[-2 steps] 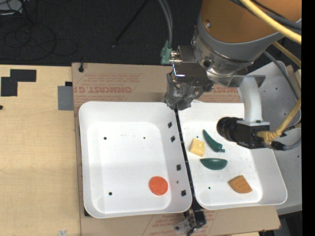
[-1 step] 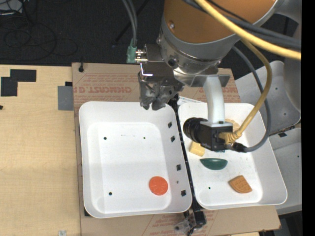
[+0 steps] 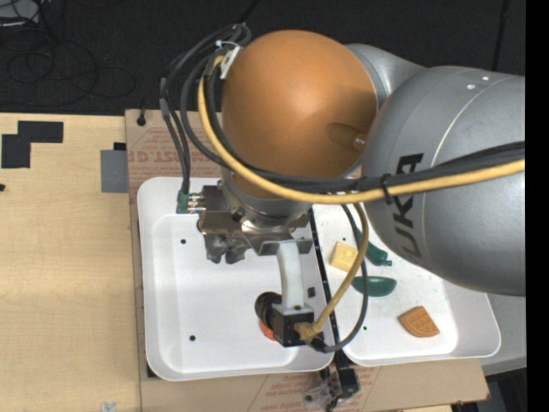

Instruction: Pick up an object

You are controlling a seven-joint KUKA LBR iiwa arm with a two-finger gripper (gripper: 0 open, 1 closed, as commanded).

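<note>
My gripper (image 3: pixel 225 247) hangs low over the back of the left bin (image 3: pixel 167 316), under the big orange wrist band; I see nothing in its grasp. A small red object (image 3: pixel 268 333) lies near the front right of the left bin, partly hidden by the arm's hardware. In the right bin (image 3: pixel 467 343) lie a pale yellow block (image 3: pixel 344 257), a dark green curved piece (image 3: pixel 376 285) and an orange-brown wedge (image 3: pixel 419 322).
The grey arm covers most of the right bin's back half. A yellow cable loops down across the divide between the bins. Brown cardboard bench surface spreads to the left of the bins.
</note>
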